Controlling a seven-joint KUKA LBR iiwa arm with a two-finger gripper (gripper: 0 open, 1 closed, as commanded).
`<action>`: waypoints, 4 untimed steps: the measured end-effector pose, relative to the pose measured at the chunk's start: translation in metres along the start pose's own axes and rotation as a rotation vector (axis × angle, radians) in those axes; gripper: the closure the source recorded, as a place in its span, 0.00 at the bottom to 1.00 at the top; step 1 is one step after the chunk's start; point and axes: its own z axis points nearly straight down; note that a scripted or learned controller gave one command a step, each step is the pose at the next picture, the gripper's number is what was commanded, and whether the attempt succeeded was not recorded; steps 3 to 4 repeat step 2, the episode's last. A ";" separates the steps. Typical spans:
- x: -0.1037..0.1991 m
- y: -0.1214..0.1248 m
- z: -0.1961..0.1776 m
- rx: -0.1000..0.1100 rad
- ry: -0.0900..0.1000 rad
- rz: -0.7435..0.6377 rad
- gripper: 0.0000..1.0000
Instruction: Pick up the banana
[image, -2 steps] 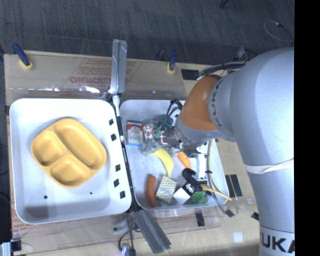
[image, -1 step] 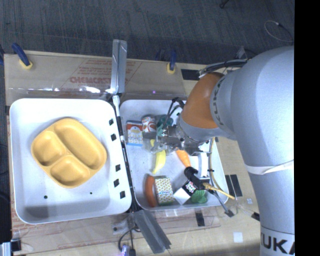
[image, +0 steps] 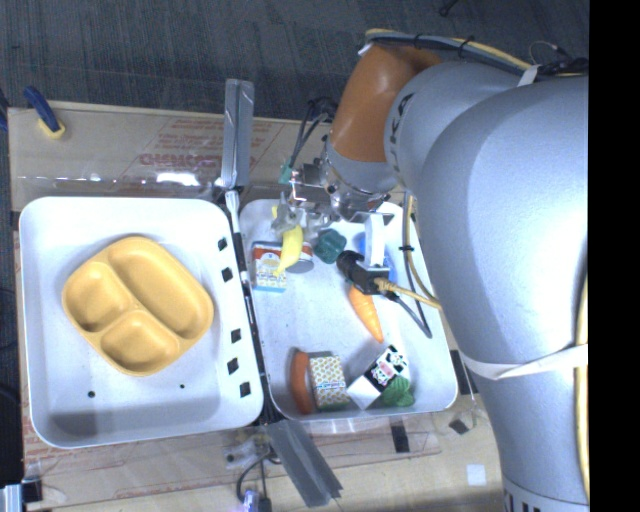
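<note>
arm: reaches in from right over right bin (image: 440, 395) | gripper (image: 292, 212): at bin's far end, directly above banana (image: 291, 249), fingers straddling its top | banana: upright-ish, beside small carton (image: 268, 268) | carrot (image: 366, 311) mid-bin | near end: boxes (image: 330, 382), cow-print item (image: 384, 369) | left bin (image: 40, 400): yellow divided tray (image: 138, 303)

Big grey robot arm (image: 500, 250) covers right white bin's (image: 300, 405) right rim; yellow banana's (image: 291, 247) top end hidden under metal gripper (image: 295, 205), finger state unreadable.
</note>
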 end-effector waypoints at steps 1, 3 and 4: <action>0.000 -0.057 -0.048 0.003 0.000 0.195 1.00; 0.025 -0.077 -0.121 0.000 0.000 0.122 1.00; 0.025 -0.077 -0.121 0.000 0.000 0.122 1.00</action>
